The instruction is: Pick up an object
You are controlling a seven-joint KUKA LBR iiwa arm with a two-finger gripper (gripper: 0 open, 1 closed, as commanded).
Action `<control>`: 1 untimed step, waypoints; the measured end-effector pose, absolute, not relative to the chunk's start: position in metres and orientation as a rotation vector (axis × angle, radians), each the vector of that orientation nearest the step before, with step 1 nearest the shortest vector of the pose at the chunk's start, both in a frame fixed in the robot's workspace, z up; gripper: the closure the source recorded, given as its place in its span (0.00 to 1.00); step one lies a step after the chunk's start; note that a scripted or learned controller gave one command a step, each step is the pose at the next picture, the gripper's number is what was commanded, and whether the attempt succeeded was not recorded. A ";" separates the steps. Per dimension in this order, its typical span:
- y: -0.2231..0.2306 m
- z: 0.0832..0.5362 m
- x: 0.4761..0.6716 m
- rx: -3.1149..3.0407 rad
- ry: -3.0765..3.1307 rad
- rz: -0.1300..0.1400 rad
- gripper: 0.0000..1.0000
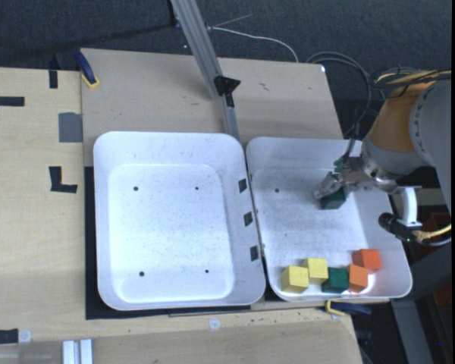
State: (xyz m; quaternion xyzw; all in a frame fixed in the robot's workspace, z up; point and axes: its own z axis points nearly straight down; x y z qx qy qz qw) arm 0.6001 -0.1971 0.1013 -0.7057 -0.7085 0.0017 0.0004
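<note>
My gripper [331, 194] hangs over the upper right part of the right bin [288, 149], at the end of the grey arm with its orange band [398, 123]. A small dark green block [334, 200] sits between its fingers, and the gripper is shut on it. Along the bin's front edge lie two yellow blocks [295, 277] [317, 268], a green block [336, 279] and two orange blocks [358, 277] [369, 259], packed close together.
The left bin [167, 218] stands beside the right one, their rims touching. A grey metal post [201, 40] slants down to the bins' back edge. Cables [409, 233] trail at the right of the arm.
</note>
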 end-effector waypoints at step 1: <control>-0.126 0.160 0.627 -2.213 -2.233 -0.009 1.00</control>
